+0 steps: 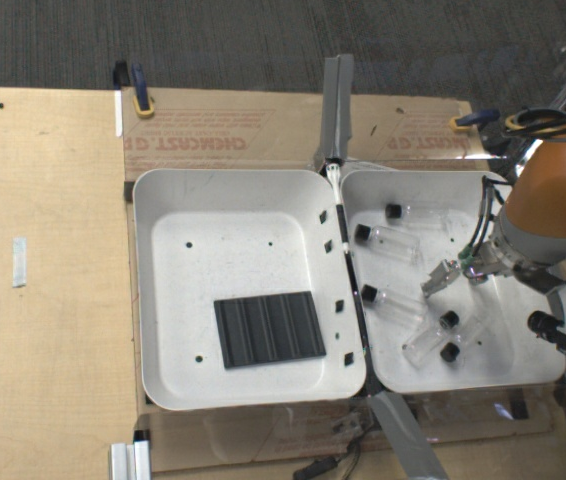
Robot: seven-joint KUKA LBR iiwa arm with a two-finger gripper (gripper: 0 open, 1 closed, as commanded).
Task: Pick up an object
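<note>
Camera view: two-finger gripper low inside the right shallow white bin, finger state cannot tell. Clear plastic vials with black caps lie scattered around it: two up-left, one just left, two below. Well left, the left shallow white bin holds a dark ribbed rectangular slab.

The arm ran off the right edge, its bulk hid part of the right bin, and the clear vials blurred into the white floor.
</note>
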